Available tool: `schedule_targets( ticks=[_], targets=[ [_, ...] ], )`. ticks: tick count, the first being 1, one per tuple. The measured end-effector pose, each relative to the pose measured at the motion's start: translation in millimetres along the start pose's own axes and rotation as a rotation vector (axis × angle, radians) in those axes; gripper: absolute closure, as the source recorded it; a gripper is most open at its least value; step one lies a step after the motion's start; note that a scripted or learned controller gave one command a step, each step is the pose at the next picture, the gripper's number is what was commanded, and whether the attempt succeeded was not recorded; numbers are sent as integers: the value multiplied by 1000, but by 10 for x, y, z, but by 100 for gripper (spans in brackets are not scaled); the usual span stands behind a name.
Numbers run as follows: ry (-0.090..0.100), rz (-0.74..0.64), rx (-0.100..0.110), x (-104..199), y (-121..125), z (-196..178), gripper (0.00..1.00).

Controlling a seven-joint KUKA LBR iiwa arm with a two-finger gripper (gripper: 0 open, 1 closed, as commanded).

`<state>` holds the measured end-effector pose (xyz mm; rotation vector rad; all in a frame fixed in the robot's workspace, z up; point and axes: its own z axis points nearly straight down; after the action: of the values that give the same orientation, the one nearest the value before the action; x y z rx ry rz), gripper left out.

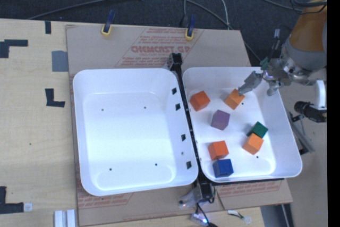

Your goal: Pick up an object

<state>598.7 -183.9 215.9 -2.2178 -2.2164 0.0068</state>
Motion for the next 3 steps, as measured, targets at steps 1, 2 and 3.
schedule_targets(
  ticks=[1, 2, 3],
  targets=[
    [-1, -1, -7, 2, 15, -38, 0],
    [0, -1, -2, -19, 71, 569, 0],
    [0, -1, -1, -28, 49, 1205, 0]
  ],
)
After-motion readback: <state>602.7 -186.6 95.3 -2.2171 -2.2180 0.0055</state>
